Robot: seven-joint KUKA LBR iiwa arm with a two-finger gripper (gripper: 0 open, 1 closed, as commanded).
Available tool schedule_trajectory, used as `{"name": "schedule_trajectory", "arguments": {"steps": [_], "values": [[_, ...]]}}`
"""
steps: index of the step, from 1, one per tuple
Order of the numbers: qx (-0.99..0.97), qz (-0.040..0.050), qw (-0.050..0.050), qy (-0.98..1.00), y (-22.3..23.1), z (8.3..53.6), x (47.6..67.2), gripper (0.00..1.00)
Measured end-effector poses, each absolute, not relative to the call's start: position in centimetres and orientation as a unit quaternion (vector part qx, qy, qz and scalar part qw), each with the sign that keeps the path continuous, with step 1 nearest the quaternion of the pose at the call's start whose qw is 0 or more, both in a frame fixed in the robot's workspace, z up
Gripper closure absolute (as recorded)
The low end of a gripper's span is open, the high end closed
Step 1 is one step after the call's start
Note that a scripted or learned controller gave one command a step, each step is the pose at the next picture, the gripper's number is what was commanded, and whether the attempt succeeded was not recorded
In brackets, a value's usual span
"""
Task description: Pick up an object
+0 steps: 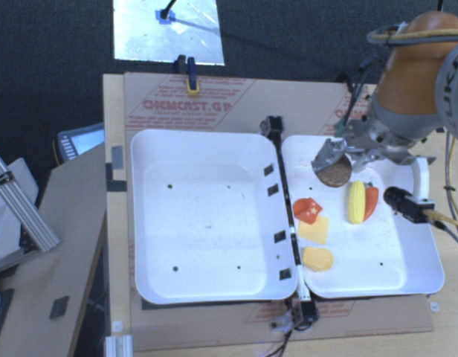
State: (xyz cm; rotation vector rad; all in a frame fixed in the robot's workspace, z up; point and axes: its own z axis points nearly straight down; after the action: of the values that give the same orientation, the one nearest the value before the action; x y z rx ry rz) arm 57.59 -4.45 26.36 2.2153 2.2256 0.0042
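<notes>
The right bin point(407, 274) holds several toy foods. A brown round patty point(334, 175) lies near its back left. A yellow corn piece point(355, 201) and an orange-red piece point(372, 201) lie side by side in the middle. Further left are a red piece point(307, 210), a pale yellow slice point(314, 230) and an orange-yellow lump point(317, 259). My gripper point(340, 158) hangs at the back of the right bin, directly over the brown patty and partly covering its upper edge. Whether it touches the patty I cannot tell.
The left bin point(140, 199) lies beside the right one, with a black-clipped divider point(282, 199) between them. A black cable fitting point(404, 203) on a white bracket sticks out near the right bin's right side. A shiny sheet point(166, 21) lies behind the bench.
</notes>
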Motion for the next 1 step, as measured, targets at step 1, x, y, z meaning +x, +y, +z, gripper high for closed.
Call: {"name": "schedule_trajectory", "arguments": {"steps": [1], "values": [[0.705,0.0037,0.005,0.709,-5.51,34.69,57.18,1.00]]}}
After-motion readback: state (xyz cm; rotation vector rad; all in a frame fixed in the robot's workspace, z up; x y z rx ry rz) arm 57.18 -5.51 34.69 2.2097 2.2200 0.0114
